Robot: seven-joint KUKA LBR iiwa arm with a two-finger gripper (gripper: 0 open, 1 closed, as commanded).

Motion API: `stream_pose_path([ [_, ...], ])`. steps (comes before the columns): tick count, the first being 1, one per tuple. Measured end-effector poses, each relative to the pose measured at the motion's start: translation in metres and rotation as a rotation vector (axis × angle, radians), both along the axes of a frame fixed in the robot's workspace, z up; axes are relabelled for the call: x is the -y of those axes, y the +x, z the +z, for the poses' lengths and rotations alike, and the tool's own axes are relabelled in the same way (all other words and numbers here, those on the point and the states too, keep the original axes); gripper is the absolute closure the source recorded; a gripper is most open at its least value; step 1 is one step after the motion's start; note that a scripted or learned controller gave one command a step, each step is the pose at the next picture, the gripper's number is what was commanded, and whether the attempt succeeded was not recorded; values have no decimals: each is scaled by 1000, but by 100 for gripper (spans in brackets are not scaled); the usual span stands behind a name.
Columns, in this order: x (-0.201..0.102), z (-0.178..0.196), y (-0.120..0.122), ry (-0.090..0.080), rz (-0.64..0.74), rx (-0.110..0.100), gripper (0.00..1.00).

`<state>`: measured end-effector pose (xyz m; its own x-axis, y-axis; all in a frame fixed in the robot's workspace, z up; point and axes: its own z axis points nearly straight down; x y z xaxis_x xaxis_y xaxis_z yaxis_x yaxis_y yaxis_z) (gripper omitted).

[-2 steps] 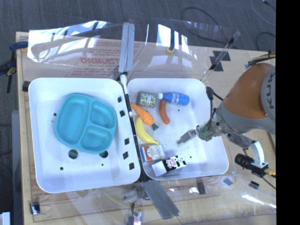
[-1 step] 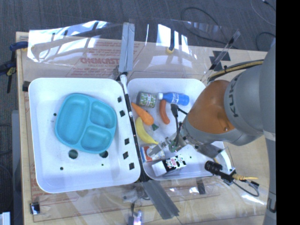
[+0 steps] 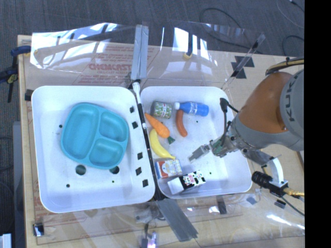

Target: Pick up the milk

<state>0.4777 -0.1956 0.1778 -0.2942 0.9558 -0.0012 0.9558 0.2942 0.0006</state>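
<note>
Milk: a small carton [image 3: 192, 180] with a black-and-white cow pattern is seen lying on its side at the lower edge of the right bin [image 3: 235, 177], just right of a red-and-white carton [image 3: 168, 167], apparently touching it.
Gripper: the gripper [image 3: 199, 153] is held low over the middle of the right bin, above and slightly right of the milk in the frame, apart from it. How it is set cannot be told from this slanted view.
Arm: the grey arm with its orange band [image 3: 264, 107] is seen entering from the right side of the frame.
Done so far: nothing is seen held; the milk is judged not yet picked up, since it rests on the bin floor.
Left to do: the gripper is to be brought down toward the lower edge of the frame, closed on the milk, and lifted.
Neighbours: a banana [image 3: 159, 145], a carrot [image 3: 157, 126], a sausage [image 3: 181, 123], a blue-and-white bottle [image 3: 191, 108] and a green can [image 3: 161, 109] are spread across the upper left of the right bin.
Left bin: a blue divided plate [image 3: 95, 135] is placed in the left bin [image 3: 46, 190].
</note>
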Motion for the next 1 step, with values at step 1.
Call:
stream_pose_path([
  [1, -33, -76, 12, -5, 360, 9, 0],
])
